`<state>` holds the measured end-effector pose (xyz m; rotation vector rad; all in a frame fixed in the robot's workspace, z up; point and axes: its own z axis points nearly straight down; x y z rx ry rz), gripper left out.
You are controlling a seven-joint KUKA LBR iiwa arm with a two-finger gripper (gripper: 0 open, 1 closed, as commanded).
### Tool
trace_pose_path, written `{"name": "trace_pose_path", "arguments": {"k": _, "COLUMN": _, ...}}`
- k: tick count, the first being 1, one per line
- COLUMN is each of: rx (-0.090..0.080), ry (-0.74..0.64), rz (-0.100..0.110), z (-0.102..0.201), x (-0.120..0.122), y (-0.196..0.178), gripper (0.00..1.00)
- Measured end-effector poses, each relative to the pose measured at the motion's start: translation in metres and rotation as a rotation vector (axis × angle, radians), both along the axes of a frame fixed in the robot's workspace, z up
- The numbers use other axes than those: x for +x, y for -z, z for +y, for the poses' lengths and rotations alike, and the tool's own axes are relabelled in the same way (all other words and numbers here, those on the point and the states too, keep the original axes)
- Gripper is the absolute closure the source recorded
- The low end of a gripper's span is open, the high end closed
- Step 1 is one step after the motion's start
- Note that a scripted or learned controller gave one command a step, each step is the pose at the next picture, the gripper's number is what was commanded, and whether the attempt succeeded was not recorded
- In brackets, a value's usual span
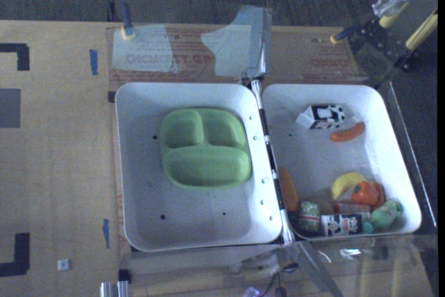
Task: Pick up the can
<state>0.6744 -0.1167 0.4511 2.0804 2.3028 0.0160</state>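
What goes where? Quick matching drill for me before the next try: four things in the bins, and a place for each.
Things:
1. green tray
2. milk carton
3. banana
4. carrot

Places:
A. right bin, far end, just above the sausage
B. right bin, against its left wall
C. middle of the left bin
D. right bin, near end, beside the red and orange toy

Pairs: 1-C, 2-A, 3-D, 4-B
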Motion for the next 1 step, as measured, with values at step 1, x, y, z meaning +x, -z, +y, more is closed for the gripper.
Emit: {"name": "trace_pose_path", "arguments": {"k": 1, "rx": -0.003, "ry": -0.003, "rz": -0.006, "z": 0.0019, "x": 0.0012, "y": -0.0117, "gripper": 1.00}}
